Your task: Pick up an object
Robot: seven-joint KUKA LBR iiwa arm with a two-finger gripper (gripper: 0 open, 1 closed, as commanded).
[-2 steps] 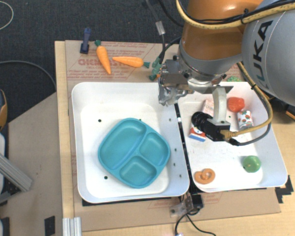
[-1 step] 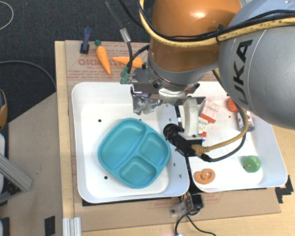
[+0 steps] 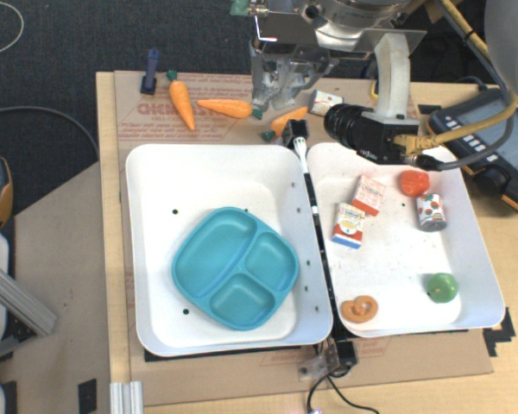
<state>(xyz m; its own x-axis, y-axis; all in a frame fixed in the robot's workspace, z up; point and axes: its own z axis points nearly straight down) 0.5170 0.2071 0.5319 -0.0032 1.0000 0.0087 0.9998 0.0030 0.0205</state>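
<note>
My gripper hangs over the cardboard just behind the back edge of the two bins, near where they meet. Right below it lies a small orange carrot. The right bin holds two small cartons, a red tomato, a small can, a green apple and a brown doughnut. In the left bin rests a teal divided plate.
Two more carrots and a blue item lie on the cardboard behind the left bin. A small white and red item sits right of the gripper. Dark floor surrounds the bench.
</note>
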